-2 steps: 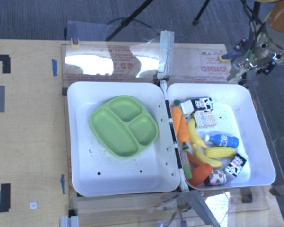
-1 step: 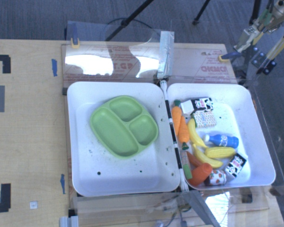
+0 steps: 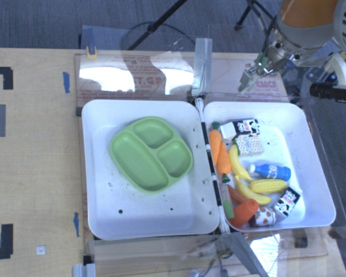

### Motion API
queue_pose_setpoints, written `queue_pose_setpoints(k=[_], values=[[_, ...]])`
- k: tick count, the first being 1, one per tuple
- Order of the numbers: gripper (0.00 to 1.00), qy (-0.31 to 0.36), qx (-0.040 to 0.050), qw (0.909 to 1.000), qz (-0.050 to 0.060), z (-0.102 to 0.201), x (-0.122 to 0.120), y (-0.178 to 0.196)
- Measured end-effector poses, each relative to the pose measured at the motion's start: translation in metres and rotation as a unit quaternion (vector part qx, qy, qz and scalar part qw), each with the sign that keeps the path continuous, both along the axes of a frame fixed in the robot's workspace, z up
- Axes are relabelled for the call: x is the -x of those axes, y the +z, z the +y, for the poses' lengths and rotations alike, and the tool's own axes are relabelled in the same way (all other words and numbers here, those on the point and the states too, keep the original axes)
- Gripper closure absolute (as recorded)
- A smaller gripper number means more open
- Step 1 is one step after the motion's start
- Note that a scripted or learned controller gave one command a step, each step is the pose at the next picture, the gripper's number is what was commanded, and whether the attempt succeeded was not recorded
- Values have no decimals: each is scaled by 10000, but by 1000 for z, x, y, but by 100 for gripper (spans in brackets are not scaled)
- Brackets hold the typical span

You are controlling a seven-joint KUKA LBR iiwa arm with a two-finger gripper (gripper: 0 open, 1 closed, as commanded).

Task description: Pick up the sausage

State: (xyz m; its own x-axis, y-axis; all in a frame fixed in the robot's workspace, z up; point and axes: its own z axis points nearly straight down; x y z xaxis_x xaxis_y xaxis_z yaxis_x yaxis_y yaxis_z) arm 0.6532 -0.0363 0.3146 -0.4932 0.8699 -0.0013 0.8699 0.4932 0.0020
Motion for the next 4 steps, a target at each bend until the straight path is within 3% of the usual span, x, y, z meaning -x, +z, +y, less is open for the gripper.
queue_pose_setpoints(k=[1,2,3,4], values=[[100,1161,-2,9932,15,77,21,-45],[100,1158,-1,9933,-15,77,19,-34],[100,2240,-1,9746,7,111,63,-123],[100,3405,13,9403,-26,94,19,74]])
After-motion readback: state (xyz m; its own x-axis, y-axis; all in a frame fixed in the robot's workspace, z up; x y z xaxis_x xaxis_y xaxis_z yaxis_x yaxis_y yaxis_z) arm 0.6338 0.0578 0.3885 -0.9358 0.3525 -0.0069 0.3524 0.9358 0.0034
